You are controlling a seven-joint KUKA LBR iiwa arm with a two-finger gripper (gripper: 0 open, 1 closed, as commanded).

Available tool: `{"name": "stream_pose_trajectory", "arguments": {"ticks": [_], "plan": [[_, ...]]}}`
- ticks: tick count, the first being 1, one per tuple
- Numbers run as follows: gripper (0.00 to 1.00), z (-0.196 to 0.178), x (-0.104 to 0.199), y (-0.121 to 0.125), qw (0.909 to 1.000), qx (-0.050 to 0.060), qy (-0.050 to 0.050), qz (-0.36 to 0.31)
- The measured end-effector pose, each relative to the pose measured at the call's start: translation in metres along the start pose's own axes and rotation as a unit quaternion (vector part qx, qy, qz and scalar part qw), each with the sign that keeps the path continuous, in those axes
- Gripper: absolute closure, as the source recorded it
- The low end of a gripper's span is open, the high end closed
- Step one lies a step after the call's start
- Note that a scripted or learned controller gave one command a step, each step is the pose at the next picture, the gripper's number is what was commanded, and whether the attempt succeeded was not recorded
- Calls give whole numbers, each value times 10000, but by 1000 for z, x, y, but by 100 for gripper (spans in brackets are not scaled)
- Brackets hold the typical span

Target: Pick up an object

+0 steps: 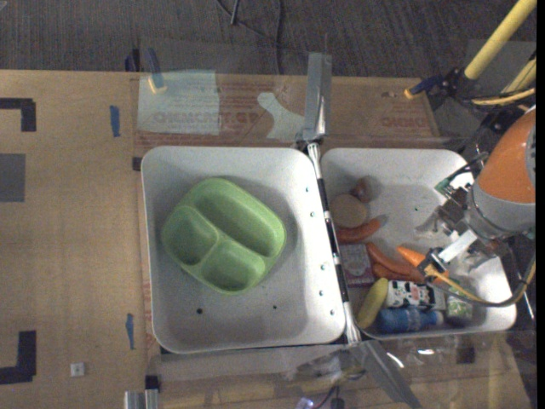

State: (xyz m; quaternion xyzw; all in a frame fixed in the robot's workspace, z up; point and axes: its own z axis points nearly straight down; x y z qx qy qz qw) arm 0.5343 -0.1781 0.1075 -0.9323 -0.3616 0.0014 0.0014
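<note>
The right bin [409, 170] holds a heap of toy food along its left and front sides. A round brown piece [347, 209] and a small reddish one [364, 188] lie at the back left, with an orange sausage-like piece [361, 227] just in front of them. Two orange carrots [393, 263] lie mid-bin beside a red packet [355, 263]. At the front sit a yellow banana [372, 302], a white labelled bottle [412, 294], a blue item [409, 319] and a small green item [458, 310]. My gripper [440, 262] hangs low over the right end of the carrots.
A green divided plate [225, 233] lies in the left bin [170, 313]. A metal divider [328, 228] separates the two bins. The arm's orange band [513, 167] and a cable [485, 299] overhang the right bin's right side. A yellow pole [502, 31] stands at the back right.
</note>
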Motion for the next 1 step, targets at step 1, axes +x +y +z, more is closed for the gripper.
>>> {"name": "stream_pose_trajectory", "arguments": {"ticks": [1], "plan": [[0,22,-15,2,9917,-6,17,-1284]]}}
